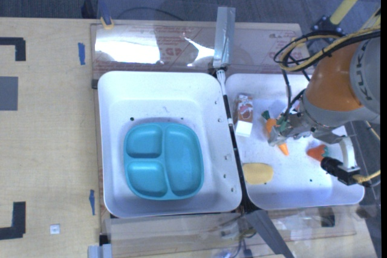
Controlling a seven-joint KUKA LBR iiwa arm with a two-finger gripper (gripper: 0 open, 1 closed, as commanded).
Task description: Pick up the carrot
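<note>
Two shallow white bins sat side by side on the bench, the left bin (109, 148) filling the middle of the frame and the right bin (302, 187) lying toward the lower right. A blue divided plate (163, 160) with three compartments lay flat in the lower half of the left bin, nothing resting in it.

The arm (338, 78) came in from the right edge, its orange band showing in the upper right above the grey wrist, with black and yellow cables looped over it. The gripper (285, 130) hung low over the middle of the right bin, close to the floor of the bin.

The carrot (283, 147), a small orange piece, lay on the bin floor just below and beside the gripper, apparently touching or nearly touching its tip. At this slant and this size the jaws were too blurred to judge, so I cannot tell whether they were parted or closed, nor whether the carrot sat between them.

Another small orange and green piece (269, 122) lay just left of the gripper. A brown and white packet (244, 113) stood near the left wall of the right bin, in its upper part. A yellow rounded item (257, 173) rested near the lower left corner of that bin. An orange-red piece (316, 153) lay to the right of the carrot, partly under the arm.
</note>
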